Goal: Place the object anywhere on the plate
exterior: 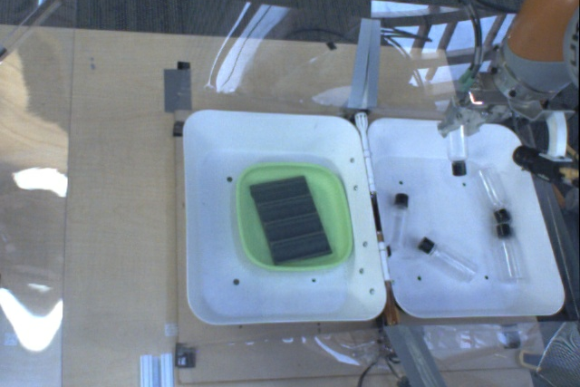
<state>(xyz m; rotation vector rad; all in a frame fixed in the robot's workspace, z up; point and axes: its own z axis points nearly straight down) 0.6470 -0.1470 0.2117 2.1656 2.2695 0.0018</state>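
Item: vial (pixel 458 149), held. A small clear tube with a black cap at its lower end, hanging roughly upright in the upper right of the frame, above the far edge of the right bin (pixel 544 295). Glassy and see-through, hard to make out against the white. The gripper (pixel 459 124) has its fingers clamped on the vial's upper end, as far as the view shows; the tube looks to sit between them.

Destination: plate (pixel 246 227), green, square with rounded corners, centre of the left bin (pixel 204 285). A dark ribbed block (pixel 289 219) lies on it at a slight tilt and covers most of the floor.

Handling note: the step in hand is the carry leftward over the divider between bins. It should go well if the vial rides high enough to clear both bin walls and the block. Release is best made low, over the block or the bare green margin, since a round tube will likely roll. Grip looks thin on a slick tube; slow travel advised.

Also in right bin: three more vials (pixel 444 256), lying flat, well apart.
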